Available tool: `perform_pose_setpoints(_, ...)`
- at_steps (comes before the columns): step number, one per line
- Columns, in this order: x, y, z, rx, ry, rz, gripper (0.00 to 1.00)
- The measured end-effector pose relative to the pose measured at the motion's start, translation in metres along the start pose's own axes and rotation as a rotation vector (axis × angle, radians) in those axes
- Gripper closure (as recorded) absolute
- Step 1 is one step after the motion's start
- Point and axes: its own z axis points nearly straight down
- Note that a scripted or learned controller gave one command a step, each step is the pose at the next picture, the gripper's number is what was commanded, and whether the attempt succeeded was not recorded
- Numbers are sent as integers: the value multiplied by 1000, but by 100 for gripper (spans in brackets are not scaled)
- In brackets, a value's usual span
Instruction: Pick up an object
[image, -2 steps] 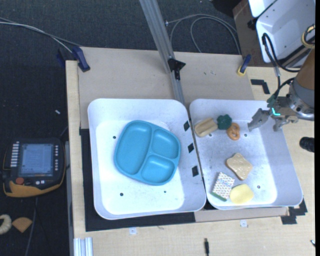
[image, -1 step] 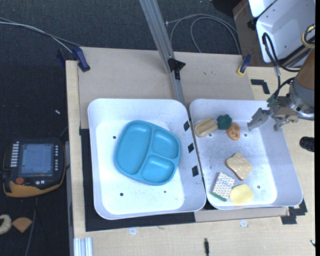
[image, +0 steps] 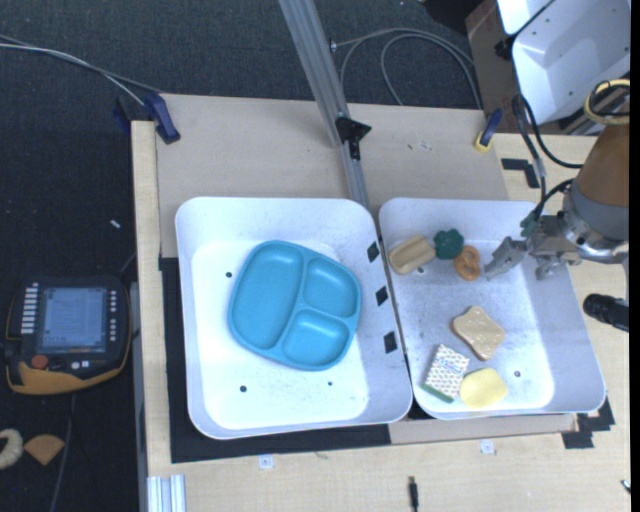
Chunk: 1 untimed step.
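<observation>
Setting: wooden bench with two shallow white bins side by side, seen from above at a slant.
Left bin (image: 200, 300): holds a blue divided plate (image: 295, 317), lying flat near the middle.
Right bin (image: 565, 385): holds five small things, spread apart.
Far end of right bin: tan bread roll (image: 411, 254), dark green lump (image: 448, 241) and small orange piece (image: 468, 264), close together in a row.
Near end of right bin: toast-like slice (image: 478, 332), checked wafer (image: 446, 372) and yellow lemon-like piece (image: 483, 388), wafer and lemon touching or nearly so.
Arm: reaches in from the right, grey with an orange band.
Gripper (image: 524, 256): over the far right part of the right bin, just right of the orange piece, fingers parted, nothing between them.
Step in hand: apparently approaching a target, nothing lifted yet.
Doing it well: probably best to centre over one separate thing, such as the toast-like slice, straddle it squarely, then descend before closing.
Risk: crowded row near the orange piece could lead to nudging neighbours.
</observation>
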Motion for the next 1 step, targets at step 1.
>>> perform_pose_setpoints(1,-2,-3,63,2,1,0,0)
